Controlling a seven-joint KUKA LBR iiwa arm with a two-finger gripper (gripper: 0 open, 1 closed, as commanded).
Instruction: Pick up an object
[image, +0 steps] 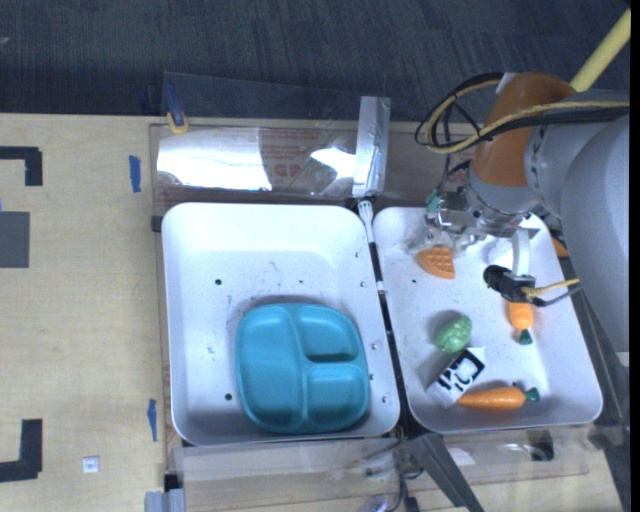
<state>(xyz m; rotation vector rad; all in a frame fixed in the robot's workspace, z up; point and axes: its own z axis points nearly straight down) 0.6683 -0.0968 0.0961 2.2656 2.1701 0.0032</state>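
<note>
Right bin (590, 395): ridged orange wedge (437, 262) just below gripper (447, 228).

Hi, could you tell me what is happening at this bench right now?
The grey arm reaches into the right bin, its pincer low at the far end, just above an orange ridged piece. Two toy carrots, a green piece and a black-and-white tag lie nearby. The left bin holds a teal divided tray.

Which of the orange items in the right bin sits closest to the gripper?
The ridged orange wedge at the bin's far end, just below the gripper. The two carrots lie farther off, toward the bin's near end.
</note>
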